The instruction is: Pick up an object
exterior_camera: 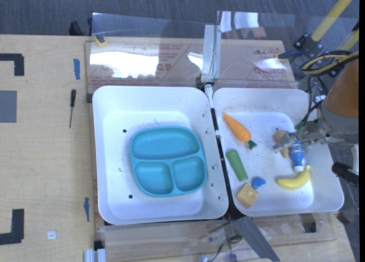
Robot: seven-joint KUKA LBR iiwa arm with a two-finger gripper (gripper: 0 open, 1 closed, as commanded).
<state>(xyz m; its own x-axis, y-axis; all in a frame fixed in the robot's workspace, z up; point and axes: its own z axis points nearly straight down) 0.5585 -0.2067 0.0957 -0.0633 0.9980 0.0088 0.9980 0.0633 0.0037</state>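
The arm comes in from the right, and its gripper is low over the right bin, near that bin's right side. Whether the jaws are open or closed I cannot tell; they are lost in the clutter of metal and cable there. Right under them lies a small blue and white bottle, its long axis running roughly up and down the view, touching or very nearly touching the gripper. Just below the bottle lies a yellow banana, lengthwise left to right with its right tip curling upward. A brownish lump sits just left of the gripper. Further left, a carrot lies on a diagonal, its green end pointing to the lower right. A green cylinder lies below it, also slanted. Near the front edge are a tan block and a small blue piece. The left bin holds a blue divided plate.
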